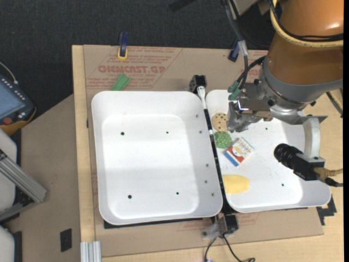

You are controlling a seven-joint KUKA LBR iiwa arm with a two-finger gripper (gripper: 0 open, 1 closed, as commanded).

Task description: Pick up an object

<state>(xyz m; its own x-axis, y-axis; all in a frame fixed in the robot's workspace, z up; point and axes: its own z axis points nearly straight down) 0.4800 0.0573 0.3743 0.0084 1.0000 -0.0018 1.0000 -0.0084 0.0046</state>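
We see two bins side by side on a board [163,64]: left bin [147,162], right bin [272,192]. In the right bin, along its left wall, back to front: cracker [218,120], ball [222,140], lump [236,184]. Packet [239,150] just right of the ball. Gripper [238,123] over that bin, just right of the cracker. Clamp [123,47] on the board's back edge, behind the left bin.

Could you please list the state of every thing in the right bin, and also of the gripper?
gripper: low over the right bin, beside the tan disc.
tan disc: lying flat by the left wall, free.
green ball: resting on the floor, free.
packet: lying flat, turned askew, free.
yellow piece: lying near the front wall, free.
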